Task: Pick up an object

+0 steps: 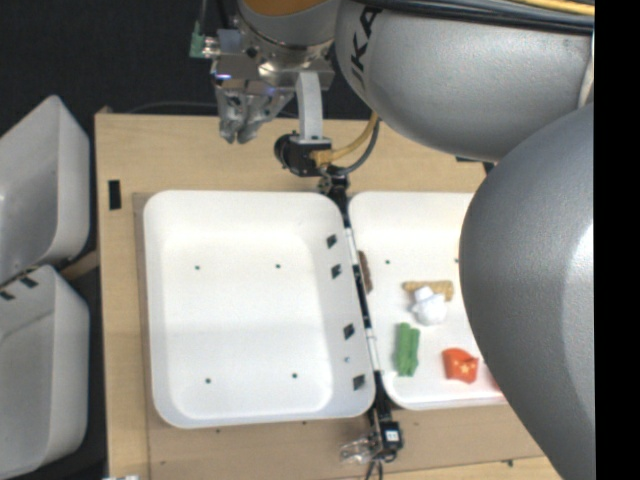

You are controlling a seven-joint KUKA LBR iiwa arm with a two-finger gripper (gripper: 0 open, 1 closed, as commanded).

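In the camera view, the end effector (242, 118) hangs high above the far edge of the left bin (170, 268), over the surface (120, 158); whether it is spread or pressed together I cannot tell, and nothing shows in its grip. Right of the left bin, in the right bin (400, 218), lie a green block (406, 349), a white lump (430, 308) and a red piece (460, 365). The block looks light and stiff; taking it across its narrow sides seems safest. The arm (540, 268) covers the right bin's far side.
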